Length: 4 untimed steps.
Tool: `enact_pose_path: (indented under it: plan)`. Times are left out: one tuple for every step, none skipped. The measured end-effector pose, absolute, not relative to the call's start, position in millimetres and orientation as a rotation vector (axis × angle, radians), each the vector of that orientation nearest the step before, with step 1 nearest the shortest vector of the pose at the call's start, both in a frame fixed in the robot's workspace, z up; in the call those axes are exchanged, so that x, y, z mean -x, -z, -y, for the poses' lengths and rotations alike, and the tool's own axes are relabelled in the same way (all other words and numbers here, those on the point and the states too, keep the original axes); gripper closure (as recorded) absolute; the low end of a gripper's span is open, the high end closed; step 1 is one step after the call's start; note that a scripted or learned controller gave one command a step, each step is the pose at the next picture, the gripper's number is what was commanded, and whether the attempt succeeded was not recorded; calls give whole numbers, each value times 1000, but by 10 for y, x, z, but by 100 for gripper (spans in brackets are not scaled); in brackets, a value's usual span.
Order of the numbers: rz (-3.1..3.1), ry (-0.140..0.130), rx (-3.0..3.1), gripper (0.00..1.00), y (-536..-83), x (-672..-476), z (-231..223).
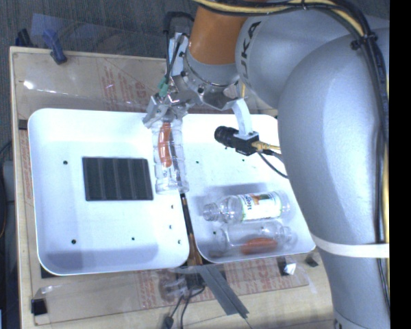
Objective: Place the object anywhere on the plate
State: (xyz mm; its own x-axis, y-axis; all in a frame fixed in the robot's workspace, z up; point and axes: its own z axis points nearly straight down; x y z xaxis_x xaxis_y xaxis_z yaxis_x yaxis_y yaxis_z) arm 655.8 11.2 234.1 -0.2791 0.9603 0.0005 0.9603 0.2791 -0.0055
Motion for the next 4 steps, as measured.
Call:
enact_pose_path:
  plan:
    - [2826,-6,1362,100,-2066,-6355,-455]
    - [2956,-5,1053,100,-1915,-6245,-908]
    - [2938,-6,1098,100,-1912,-6240,-812]
    - [2926,-4,1139,100,-2181,-6408,-680]
